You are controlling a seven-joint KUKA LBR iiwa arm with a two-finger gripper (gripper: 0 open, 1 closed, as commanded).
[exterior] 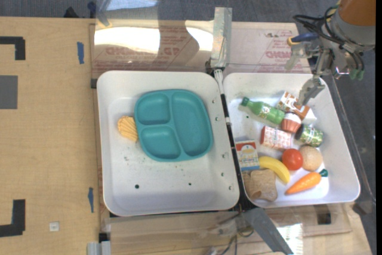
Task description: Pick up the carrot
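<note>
So the gripper (311,90) is hanging over the back corner of the right bin (345,152), fingers pointing down. Honestly I can't tell whether the jaws are spread or closed from this angle; nothing is sitting between them that I can make out, so I'm not calling it a hold.

Right under and just toward the camera from the jaws, a small orange-and-white carton (290,103) is lying next to a little red-and-white cup (291,122). To the left of the jaws, the green bottle (262,111) is lying on its side. A bit farther out toward the camera, a green can (311,136), a pink-and-white box (276,138), a tomato (292,159), a pale round thing that's probably an onion (311,157), a banana (276,168) and a slice of bread (262,184) are all crowding together.

The carrot (304,181) is lying well apart from the jaws, at the near edge of the same bin, past the whole pile, tilted with its green end toward the bin's right side. My guess is the arm is parking high so it can travel over the clutter before dropping. The carrot is touching or nearly touching the onion, so a sloppy approach could bump that.

Way off left, the other bin (113,146) is holding a teal divided plate (173,124) and a yellow shell-shaped thing (128,127).
</note>
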